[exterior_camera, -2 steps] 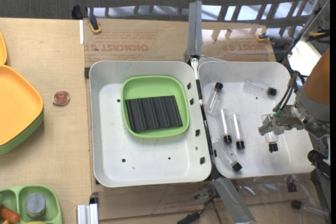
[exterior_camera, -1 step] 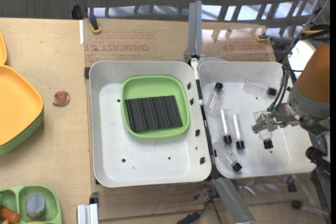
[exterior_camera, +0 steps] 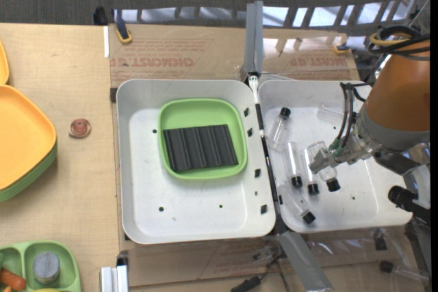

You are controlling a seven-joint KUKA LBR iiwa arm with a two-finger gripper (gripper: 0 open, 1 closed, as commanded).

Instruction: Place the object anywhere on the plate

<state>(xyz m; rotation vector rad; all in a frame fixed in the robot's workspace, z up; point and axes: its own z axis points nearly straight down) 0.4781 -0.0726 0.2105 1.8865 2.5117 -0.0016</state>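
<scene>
the wooden bench (exterior_camera: 68, 65) bears two white bins side by side. in the left bin (exterior_camera: 137, 215) you have a green plate (exterior_camera: 200, 113) with a dark ribbed slab (exterior_camera: 200, 148) lying on it. the right bin (exterior_camera: 356, 208) holds clear tubes with black caps (exterior_camera: 293, 161), none on the plate yet. the gripper (exterior_camera: 327, 159) is low among them; you cannot tell whether it has hold of one. the slab leaves little bare plate. orange dishes (exterior_camera: 20, 140) sit far left.
</scene>
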